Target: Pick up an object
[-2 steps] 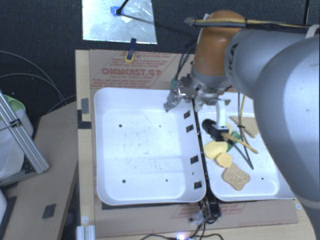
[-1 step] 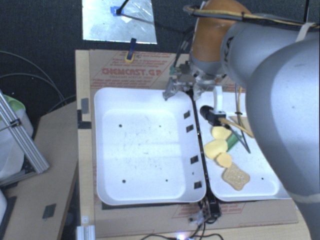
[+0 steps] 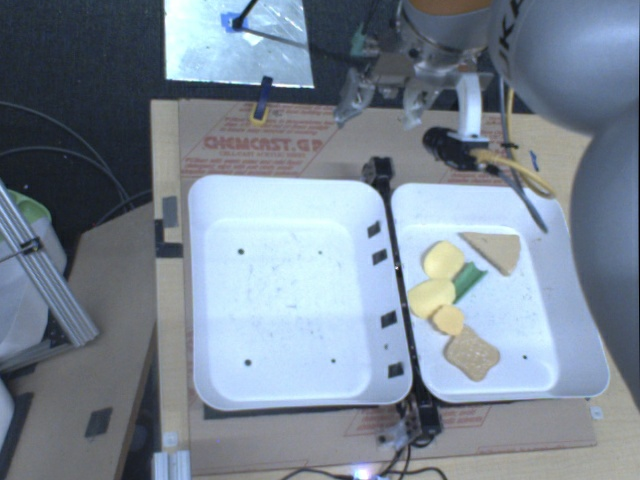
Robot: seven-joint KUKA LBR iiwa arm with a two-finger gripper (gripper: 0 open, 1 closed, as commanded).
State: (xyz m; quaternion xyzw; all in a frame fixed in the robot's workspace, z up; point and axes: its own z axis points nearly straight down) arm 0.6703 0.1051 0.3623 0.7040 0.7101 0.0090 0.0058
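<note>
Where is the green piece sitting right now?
The green piece lies in the right bin, left of centre, tucked against the yellow pieces and below the tan wedge.

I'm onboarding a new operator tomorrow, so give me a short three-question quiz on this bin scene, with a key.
1. True or false: the food pieces lie in the left bin.
2. Multiple choice: the claw is A) down among the food in the right bin, B) above the bench beyond the bins' far edge, C) over the left bin's centre.
3. Fill in: the green piece lies beside the ____ pieces.

Key: 1 false, they lie in the right bin. 2 B. 3 yellow.
</note>
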